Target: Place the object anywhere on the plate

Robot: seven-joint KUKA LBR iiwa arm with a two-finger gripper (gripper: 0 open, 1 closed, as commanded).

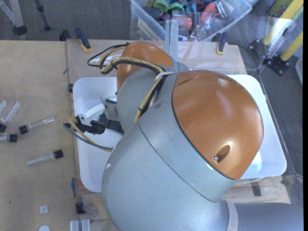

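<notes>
My grey and orange arm [192,143] stretches across both white bins and covers most of them. The wrist end reaches down into the left bin [85,94], where the gripper [108,111] sits low, largely hidden under the arm's own body. A strip of the left bin's white floor shows at its left side and front corner. Of the right bin [272,143], just the right rim and a bit of floor can be seen. The arm hides whatever lies under it in either bin.
Several clear vials with black caps [44,156] lie on the wooden bench left of the bins. A clear tub of colourful items [192,6] stands behind the bench. Blue clamps [84,42] grip the board's back edge.
</notes>
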